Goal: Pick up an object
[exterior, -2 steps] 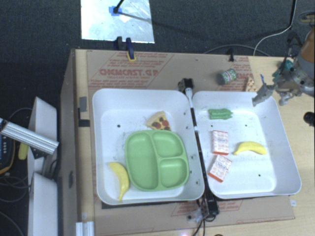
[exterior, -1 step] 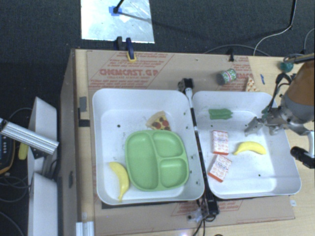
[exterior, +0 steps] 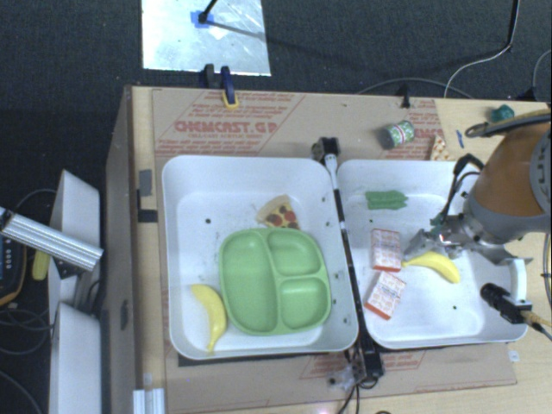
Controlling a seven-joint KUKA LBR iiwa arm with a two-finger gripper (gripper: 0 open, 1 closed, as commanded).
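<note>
Two white bins sit side by side on the bench. The arm point(exterior: 517, 184) comes in from the right and bends down into the right bin point(exterior: 466, 330). Its gripper point(exterior: 434, 241) is low in the middle of that bin, right at the top end of a yellow banana point(exterior: 438, 266). The gripper touches or almost touches the banana, but I cannot tell if it is grasping it. The banana lies on the floor of the bin, a little toward the right wall.

Near the left wall of the right bin lie two small red and white packets point(exterior: 385, 248), one point(exterior: 385, 294) closer to the front edge. A green block point(exterior: 385, 199) lies near the back wall.

In the left bin point(exterior: 185, 188) there is a green plate point(exterior: 274, 280) with three sections, close to the front right corner. A second banana point(exterior: 210, 315) lies beside the plate, near the front left corner. A toy pizza slice point(exterior: 278, 213) sits just behind the plate.
</note>
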